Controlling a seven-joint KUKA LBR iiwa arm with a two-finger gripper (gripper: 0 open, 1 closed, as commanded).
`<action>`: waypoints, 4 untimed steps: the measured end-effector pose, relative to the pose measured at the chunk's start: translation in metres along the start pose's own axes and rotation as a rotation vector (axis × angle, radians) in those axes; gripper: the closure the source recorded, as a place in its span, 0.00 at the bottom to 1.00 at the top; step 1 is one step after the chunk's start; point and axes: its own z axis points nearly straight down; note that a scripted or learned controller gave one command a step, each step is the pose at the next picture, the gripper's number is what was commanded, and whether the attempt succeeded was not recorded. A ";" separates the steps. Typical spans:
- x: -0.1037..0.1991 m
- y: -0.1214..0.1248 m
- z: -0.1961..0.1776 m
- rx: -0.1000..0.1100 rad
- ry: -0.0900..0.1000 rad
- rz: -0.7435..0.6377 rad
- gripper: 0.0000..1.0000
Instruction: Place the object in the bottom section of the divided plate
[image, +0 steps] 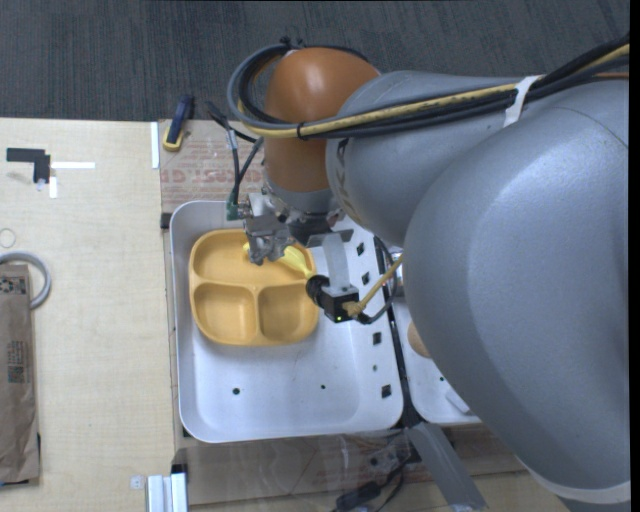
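End effector over the divided plate, placement step pending.

My end effector (262, 248) hangs above the plate's (255, 297) top section, beside a yellow object (295, 262) at the rim; grip state I can't tell. Next, I judge, comes shifting toward the bottom sections, in the white bin (275, 400).

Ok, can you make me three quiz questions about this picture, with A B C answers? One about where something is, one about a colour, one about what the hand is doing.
1. Where is the divided plate?
A. in the white bin
B. on the dark floor
C. on top of the arm

2. What colour is the plate?
A. blue
B. yellow
C. green

3. Where is the hand?
A. far left over the wooden bench
B. low over the plate's top section
C. on the floor

Answers: 1 A, the bin's white floor surrounds the plate. 2 B, it is plainly yellow. 3 B, the hand's tip sits over the top section.
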 end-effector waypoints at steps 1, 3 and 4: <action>-0.049 0.005 0.002 0.000 0.003 0.018 1.00; 0.002 0.034 0.093 -0.001 0.004 0.347 1.00; 0.002 0.034 0.093 -0.001 0.004 0.347 0.00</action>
